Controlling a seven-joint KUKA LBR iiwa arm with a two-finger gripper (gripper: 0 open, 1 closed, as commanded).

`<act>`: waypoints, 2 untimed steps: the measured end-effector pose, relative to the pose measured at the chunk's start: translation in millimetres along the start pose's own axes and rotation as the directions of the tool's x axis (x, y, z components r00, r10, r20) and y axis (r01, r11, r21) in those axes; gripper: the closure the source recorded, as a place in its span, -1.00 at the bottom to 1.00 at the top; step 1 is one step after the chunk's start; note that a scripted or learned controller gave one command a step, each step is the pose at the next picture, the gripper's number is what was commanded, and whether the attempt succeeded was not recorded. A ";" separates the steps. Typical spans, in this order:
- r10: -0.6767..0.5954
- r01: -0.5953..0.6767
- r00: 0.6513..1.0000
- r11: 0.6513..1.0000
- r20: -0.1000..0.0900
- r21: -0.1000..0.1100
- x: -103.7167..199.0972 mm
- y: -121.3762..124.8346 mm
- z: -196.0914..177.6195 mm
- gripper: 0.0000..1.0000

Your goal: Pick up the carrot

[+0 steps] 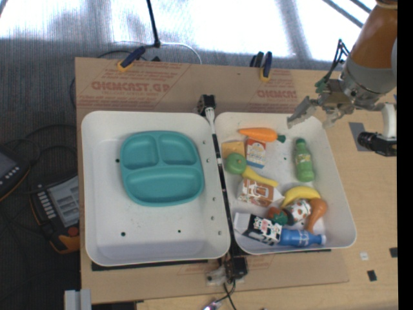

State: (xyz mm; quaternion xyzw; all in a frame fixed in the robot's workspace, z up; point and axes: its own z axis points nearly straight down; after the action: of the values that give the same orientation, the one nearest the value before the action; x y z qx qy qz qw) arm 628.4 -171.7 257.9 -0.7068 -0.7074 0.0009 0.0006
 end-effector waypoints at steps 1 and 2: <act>-0.183 0.183 0.983 0.983 -0.001 0.002 27.8 33.9 112.3 -1.00; -0.289 0.289 0.957 0.957 0.002 -0.001 48.2 40.3 90.7 -1.00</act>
State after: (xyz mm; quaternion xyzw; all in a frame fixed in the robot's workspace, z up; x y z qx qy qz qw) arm 668.4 -123.5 167.1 -0.5959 -0.8031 0.0008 -0.0004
